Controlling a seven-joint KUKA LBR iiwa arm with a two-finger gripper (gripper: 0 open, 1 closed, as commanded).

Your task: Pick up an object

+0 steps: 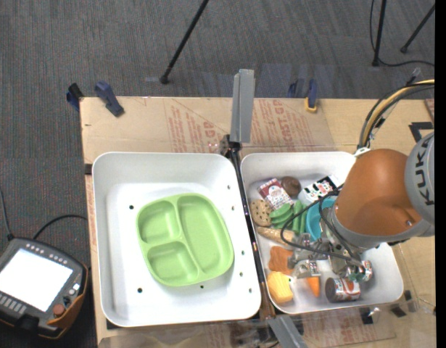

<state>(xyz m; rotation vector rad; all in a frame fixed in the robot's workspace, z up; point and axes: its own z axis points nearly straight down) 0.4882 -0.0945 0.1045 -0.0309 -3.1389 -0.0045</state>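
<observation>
The right bin (386,281) holds several small items. Among them are a snack packet (273,191), a cookie (260,212), a teal bowl (310,221), a patterned white carton (321,188), a yellow corn cob (281,288), an orange carrot piece (313,286) and a tin can (344,289). My gripper (322,257) hangs low over the bin's middle, just above the can and the carrot piece. The orange wrist band (375,194) hides the items behind it. I see nothing lifted clear of the pile.
The left bin (114,187) carries a green divided plate (185,238). A grey upright post (243,107) stands at the back between the bins. Blue clamps (106,97) grip the bench's far edge. A teach pendant (32,285) lies on the floor at the lower left.
</observation>
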